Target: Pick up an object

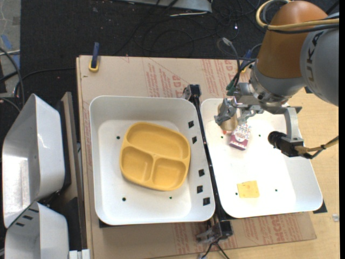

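Observation:
A small pink and white packet (240,137) hangs or rests just under my gripper (237,124) over the upper left of the right bin (302,198). The gripper's grey fingers (225,114) stand around the packet's top, and it looks caught between them. A brownish bit shows by the left finger. A flat yellow square (248,189) lies lower in the same bin. In the left bin (102,198) lies a yellow divided plate (155,156).
A black divider with clips runs between the two bins (200,155). The arm's orange and grey body (294,42) hangs over the right bin's upper edge. Two white tubs (29,155) stand off the bench at the left.

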